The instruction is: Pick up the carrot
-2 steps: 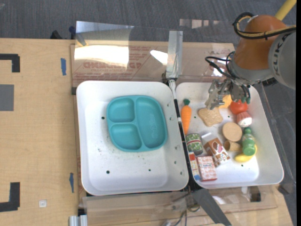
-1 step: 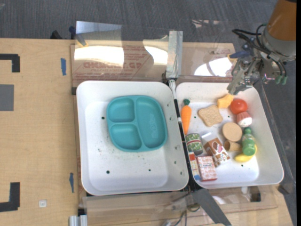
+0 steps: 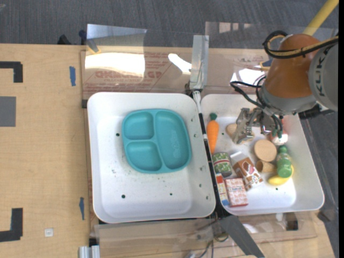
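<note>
The gripper (image 3: 245,127) hangs over the right bin (image 3: 306,198), its two metal fingers pointing down and standing slightly apart with nothing between them. The carrot (image 3: 212,134) lies just to the camera-left of the fingers, lengthwise along the bin's inner wall, green top away from the camera. That wall leaves little room on the carrot's far side, so a grasp probably has to straddle it across its width. Nearer the camera than the gripper sit a round wooden-looking disc (image 3: 265,150), small food boxes (image 3: 235,191) and a yellow-green toy (image 3: 282,168), crowding the approach from that side.
</note>
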### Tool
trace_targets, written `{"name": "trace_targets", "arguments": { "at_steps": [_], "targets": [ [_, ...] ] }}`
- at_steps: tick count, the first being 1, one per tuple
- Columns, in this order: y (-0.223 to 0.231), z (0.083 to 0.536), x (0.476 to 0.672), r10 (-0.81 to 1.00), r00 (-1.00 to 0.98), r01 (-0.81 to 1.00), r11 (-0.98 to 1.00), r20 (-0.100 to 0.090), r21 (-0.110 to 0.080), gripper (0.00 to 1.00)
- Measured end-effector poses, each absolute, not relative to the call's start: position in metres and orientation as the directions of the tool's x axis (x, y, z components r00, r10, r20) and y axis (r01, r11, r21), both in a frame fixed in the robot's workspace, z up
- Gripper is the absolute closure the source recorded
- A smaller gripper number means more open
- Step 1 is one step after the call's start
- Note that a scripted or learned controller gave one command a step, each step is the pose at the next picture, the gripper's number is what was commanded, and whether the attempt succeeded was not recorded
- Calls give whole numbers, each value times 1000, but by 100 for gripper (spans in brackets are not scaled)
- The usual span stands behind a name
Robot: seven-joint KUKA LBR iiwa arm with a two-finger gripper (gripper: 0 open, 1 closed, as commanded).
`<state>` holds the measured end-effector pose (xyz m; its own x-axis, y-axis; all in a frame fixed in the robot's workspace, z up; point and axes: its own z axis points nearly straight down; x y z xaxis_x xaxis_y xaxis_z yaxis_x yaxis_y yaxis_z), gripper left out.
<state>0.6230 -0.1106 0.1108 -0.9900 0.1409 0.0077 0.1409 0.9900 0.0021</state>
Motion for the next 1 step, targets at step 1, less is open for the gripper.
{"name": "trace_targets", "arguments": {
  "at_steps": [1],
  "targets": [
    [-111,118,627,141,-990,141,990,-5,1,0]
  ]
}}
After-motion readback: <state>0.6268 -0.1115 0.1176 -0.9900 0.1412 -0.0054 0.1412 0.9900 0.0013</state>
